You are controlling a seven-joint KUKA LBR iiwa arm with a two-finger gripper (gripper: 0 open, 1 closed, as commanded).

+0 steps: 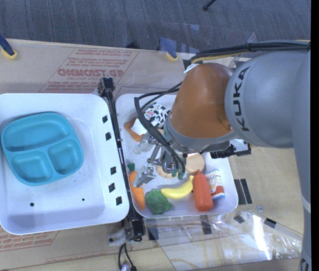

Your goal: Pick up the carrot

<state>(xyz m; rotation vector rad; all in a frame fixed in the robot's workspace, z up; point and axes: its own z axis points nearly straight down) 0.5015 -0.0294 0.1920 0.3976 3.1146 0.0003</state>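
Probably light, stiff and smooth-skinned, the carrot (136, 189) lies just below-left of the gripper (151, 171), whose jaws' state I cannot tell, and seems best pinched across its thicker middle.

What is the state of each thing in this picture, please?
Orange carrot: lying in the right white bin at its left wall, not held.
Blue three-compartment plastic tray: lying flat in the left white bin.
Yellow banana: lying beside the green vegetable.
Red bottle: lying on its side.
Two-finger gripper: low in the right bin.
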